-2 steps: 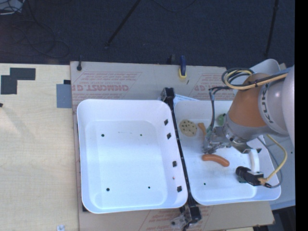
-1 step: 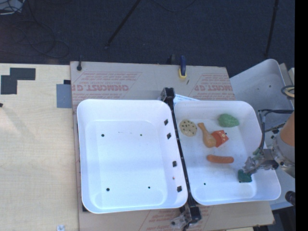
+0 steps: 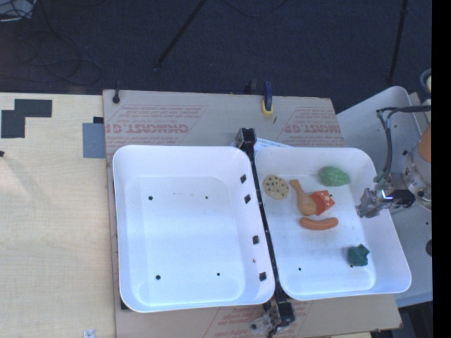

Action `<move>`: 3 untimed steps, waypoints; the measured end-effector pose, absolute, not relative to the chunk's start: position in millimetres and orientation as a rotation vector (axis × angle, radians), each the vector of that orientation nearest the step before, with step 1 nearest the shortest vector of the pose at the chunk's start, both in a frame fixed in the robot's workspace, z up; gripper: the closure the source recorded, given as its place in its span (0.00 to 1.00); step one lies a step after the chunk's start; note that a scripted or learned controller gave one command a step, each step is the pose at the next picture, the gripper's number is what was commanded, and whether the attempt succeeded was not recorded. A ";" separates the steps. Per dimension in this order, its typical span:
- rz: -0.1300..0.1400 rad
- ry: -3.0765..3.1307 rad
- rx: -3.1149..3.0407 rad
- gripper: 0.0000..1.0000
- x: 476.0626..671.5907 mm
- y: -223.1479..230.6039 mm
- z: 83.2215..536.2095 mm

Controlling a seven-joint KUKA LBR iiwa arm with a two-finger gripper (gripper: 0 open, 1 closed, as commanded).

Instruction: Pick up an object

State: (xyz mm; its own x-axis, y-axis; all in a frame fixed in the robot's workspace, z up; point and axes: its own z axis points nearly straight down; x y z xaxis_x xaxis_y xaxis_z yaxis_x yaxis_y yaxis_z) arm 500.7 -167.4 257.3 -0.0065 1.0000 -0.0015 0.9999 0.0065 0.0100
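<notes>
The right bin [image 3: 384, 287] holds several toy foods. A round speckled cookie [image 3: 275, 186] lies near its left wall. Beside it lie a tan drumstick [image 3: 303, 198] and a red piece [image 3: 325, 201] that touches the drumstick. An orange-red sausage [image 3: 318, 223] lies just below them. A light green leafy piece [image 3: 333, 176] sits toward the back, and a dark green piece [image 3: 358, 255] lies at the front right. My gripper [image 3: 369, 204] hangs at the bin's right rim, right of the red piece and apart from every object, with nothing seen in it.
The left bin [image 3: 127, 189] stands beside the right one, with a black divider strip [image 3: 259, 217] between them. Both rest on a cardboard sheet [image 3: 183, 122] on the bench. A yellow-and-blue clamp [image 3: 267, 101] holds the sheet's back edge. Cables hang near the arm at the right.
</notes>
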 end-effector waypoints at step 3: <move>-0.007 2.235 2.226 1.00 473.8 -104.7 162.0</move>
State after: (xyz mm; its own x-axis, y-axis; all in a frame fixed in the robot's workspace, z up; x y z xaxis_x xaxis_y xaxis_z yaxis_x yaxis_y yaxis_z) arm 473.8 -104.7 162.0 -0.0041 1.0000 0.0058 0.9999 0.0041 -0.0122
